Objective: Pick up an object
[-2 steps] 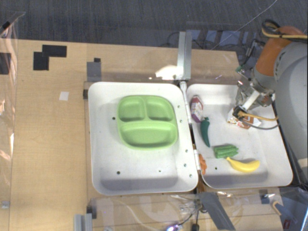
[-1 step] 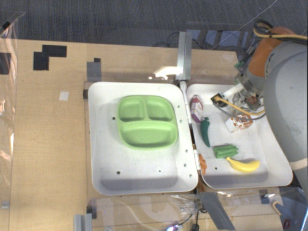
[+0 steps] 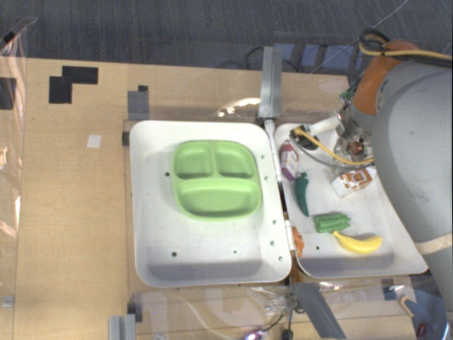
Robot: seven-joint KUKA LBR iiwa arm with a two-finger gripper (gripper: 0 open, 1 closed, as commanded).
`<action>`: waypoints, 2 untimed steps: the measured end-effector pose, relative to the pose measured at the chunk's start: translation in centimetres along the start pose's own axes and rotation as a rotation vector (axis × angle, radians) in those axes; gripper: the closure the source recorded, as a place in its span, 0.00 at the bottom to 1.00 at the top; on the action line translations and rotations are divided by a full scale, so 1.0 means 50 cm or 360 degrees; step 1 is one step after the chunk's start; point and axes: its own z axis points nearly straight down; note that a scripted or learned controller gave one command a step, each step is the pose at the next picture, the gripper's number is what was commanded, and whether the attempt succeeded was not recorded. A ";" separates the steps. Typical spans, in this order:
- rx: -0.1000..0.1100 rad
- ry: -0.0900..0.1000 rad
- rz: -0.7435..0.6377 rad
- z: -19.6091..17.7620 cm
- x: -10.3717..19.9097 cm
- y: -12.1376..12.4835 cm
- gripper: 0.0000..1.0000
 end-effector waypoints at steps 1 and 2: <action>0.0003 0.0007 -0.0007 -0.024 0.004 -0.003 1.00; 0.0007 0.0012 -0.0014 -0.047 0.008 -0.006 1.00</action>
